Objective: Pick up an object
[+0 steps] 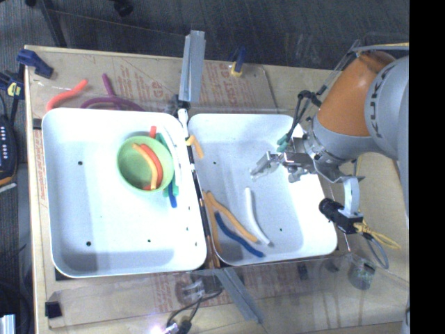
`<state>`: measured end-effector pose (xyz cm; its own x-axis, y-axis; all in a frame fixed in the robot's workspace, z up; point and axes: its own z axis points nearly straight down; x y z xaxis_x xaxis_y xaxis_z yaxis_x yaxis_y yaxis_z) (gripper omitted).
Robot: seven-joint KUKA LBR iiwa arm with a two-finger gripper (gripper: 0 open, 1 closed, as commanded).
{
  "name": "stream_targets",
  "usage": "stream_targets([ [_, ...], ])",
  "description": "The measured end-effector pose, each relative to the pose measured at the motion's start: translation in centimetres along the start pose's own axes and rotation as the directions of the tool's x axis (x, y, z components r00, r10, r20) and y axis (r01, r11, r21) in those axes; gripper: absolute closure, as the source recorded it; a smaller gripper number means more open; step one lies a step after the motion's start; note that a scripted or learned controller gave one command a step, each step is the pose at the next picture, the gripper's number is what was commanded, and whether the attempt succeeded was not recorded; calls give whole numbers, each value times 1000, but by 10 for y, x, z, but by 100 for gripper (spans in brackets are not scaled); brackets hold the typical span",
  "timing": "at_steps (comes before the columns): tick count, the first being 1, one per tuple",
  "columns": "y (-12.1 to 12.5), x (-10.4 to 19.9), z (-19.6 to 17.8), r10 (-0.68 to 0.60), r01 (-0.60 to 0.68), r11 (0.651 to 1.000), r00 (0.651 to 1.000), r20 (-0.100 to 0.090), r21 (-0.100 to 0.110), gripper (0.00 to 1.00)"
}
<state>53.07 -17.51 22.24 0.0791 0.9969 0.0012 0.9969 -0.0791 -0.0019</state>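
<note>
Dark carpet surrounds a cardboard-covered table (278, 89) on which two white bins are set side by side. The end effector (268, 164) is held low over the right bin (229, 127), its fingers spread apart with nothing between them, presumably for a descent. Candidate things are laid just below it: a white strip (252, 214), a blue strip (233, 232) and an orange strip (229, 214). A green bowl (132, 165) is kept in the left bin (69, 207). Faint red print on the cardboard cannot be read.

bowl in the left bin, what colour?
Light green: the round plastic bowl in the left white bin, with red and orange strips inside. Clearest in the camera view.
</note>
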Motion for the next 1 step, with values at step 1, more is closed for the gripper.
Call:
stream_targets([
  [1, -12, 7, -17, -335, 335, 942, 942, 0, 2, 0],
])
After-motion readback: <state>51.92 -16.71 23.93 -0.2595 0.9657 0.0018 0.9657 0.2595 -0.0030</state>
